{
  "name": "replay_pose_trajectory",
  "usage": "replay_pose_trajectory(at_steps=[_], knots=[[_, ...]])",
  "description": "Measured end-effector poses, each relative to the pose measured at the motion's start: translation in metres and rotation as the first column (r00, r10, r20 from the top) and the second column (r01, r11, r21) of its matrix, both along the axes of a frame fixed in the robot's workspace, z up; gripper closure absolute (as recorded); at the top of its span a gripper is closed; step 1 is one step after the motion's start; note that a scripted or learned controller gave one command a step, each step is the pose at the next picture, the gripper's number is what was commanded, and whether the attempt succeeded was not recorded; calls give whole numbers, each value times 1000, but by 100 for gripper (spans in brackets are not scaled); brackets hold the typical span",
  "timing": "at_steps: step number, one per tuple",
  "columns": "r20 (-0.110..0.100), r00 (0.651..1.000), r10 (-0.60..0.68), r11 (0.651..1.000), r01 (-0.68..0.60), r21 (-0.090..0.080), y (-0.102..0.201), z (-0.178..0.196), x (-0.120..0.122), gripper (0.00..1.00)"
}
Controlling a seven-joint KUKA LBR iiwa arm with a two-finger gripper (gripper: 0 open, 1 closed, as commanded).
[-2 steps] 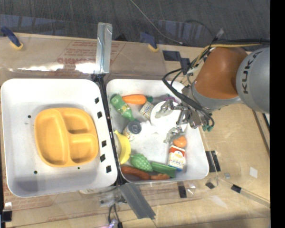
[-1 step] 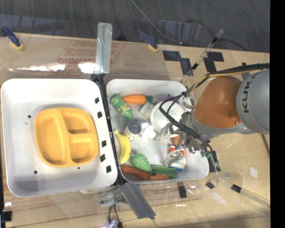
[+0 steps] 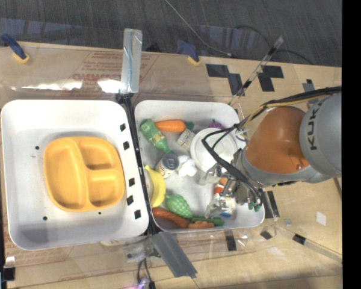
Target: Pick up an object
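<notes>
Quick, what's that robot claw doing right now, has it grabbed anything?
Gripper: down among the toys in the right bin; open or closed cannot be told.

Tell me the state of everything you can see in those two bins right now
Yellow divided tray: lying flat in the left bin.
Right bin: crowded with toy food.
Green bottle: on its side.
Carrot: lying flat.
Gripper: down inside the right bin.

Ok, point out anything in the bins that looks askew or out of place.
The yellow banana rides up against the divider wall rather than lying flat among the toys in the right bin. The yellow divided tray sits turned at a slant in the left bin. Nothing looks spilled or broken.
</notes>
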State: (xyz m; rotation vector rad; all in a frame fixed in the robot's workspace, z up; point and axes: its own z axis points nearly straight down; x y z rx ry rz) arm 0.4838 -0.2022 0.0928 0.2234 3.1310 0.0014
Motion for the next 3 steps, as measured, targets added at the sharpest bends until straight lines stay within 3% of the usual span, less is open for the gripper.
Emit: replay_pose_trajectory(at_steps=[1,2,3], knots=[[1,990,-140,990,140,0,23,0,22,0],[1,976,-216,976,216,1,70,0,76,0],[-6,912,-409,912,409,-2,69,0,143,0]])
